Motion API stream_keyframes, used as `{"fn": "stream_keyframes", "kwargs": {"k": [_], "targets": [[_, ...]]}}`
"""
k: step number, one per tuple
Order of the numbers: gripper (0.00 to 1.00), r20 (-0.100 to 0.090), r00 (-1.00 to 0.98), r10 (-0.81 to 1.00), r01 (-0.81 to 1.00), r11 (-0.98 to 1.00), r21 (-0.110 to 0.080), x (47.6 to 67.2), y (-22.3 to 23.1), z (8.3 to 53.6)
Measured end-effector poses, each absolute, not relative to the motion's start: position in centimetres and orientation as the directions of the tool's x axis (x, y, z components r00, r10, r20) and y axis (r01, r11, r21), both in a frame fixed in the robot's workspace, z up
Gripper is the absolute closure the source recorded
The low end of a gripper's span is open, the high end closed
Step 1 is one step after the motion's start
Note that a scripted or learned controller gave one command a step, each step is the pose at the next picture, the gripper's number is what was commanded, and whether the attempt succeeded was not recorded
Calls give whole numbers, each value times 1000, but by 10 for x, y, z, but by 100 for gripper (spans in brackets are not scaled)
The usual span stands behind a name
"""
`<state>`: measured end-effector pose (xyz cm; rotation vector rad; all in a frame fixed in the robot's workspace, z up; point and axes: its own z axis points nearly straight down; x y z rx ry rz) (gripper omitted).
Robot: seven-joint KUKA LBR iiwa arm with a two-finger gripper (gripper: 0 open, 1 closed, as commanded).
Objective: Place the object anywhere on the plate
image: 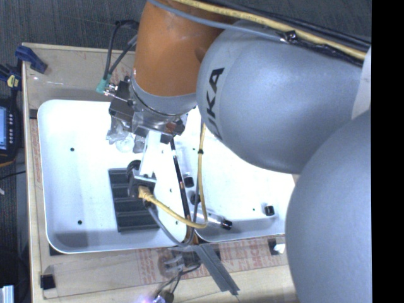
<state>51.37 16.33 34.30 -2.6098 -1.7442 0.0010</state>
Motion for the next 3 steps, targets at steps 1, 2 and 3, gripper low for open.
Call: {"fn": "stream_keyframes", "kwargs": {"k": [1,2,3], "targets": [[100,-7,629,777,777,-629,-5,475,132,205],[100,-2,979,205,205,-979,-2,544,187,92],[100,1,974,225,225,-974,0,603,148,258]]}}
